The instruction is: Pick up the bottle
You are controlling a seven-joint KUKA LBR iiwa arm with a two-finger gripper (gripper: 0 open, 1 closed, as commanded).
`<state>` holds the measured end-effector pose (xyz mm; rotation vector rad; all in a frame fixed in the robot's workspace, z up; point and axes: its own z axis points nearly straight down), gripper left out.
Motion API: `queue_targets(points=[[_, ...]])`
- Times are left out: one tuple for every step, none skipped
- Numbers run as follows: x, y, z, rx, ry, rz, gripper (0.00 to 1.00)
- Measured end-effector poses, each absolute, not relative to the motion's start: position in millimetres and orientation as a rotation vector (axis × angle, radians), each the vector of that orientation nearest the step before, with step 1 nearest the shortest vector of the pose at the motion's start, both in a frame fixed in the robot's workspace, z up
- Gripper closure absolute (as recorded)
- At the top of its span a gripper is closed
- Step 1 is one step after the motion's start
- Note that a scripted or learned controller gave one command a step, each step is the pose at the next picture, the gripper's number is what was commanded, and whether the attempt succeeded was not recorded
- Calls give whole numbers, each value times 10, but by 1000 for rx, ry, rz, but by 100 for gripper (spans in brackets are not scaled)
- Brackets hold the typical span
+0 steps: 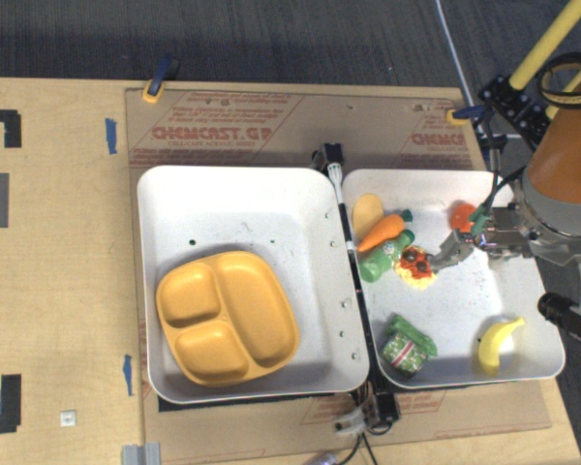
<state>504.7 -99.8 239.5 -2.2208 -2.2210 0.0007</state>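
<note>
I see the green bottle lying in the right bin, near its nine o'clock wall beneath the carrot. My tool sits at the bottle's three o'clock; I cannot tell its opening.

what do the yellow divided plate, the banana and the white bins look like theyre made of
Yellow divided plate: likely moulded plastic, smooth with a soft sheen, one even colour and rounded compartment ridges.
Banana: probably a plastic toy, uniformly bright yellow and slightly glossy; too small to be sure.
White bins: apparently thin formed plastic, matte to satin, with rounded corners and rolled rims, scuffed with dark specks.
</note>
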Motion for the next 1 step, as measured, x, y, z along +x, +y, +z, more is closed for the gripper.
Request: queue_targets(points=[[5054, -996, 2495, -2222, -2222, -1, 100]])
